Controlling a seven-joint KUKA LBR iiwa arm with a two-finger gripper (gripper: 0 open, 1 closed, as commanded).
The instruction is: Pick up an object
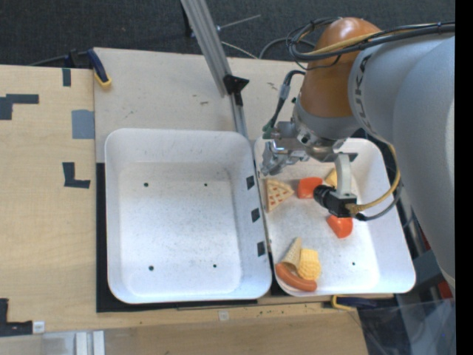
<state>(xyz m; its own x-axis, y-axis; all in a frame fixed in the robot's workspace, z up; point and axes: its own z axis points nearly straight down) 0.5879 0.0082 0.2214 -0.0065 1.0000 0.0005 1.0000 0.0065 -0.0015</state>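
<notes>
The pale wooden bench (44,220) carries two shallow white plastic bins side by side on a black mat; the bulky grey arm with its orange band (336,58) enters from the right and covers the upper part of the right-hand bin (384,268); the left-hand bin (177,213) shows only a few dark specks on its floor. A slanted silver metal rail (211,46) runs down from the top edge to the strip between the bins; a yellow-and-blue clamp (100,69) sits at the bench's far left corner, and grey tape patches (83,123) mark the wood to the left.

The metal two-finger gripper (277,157) hangs low over the upper-left corner of the right-hand bin, just above the tan waffle-patterned triangular piece (278,194); whether its fingers are apart or together cannot be told from here, and nothing is seen between them.

The objects lie in the right-hand bin; the waffle piece rests against the left wall, its point towards the near side; just right of it lies a small orange rounded piece (309,188); a black fitting with a yellow cable (329,197) partly crosses in front of the things beyond it; a red-orange chunk (341,227) lies below that fitting. At the near-left corner, a beige cone-shaped piece (293,251) points away from the viewer, touching a yellow corn-like lump (310,262); a red sausage-shaped piece (294,277) lies beneath them, its long axis running left to right along the near rim.
</notes>
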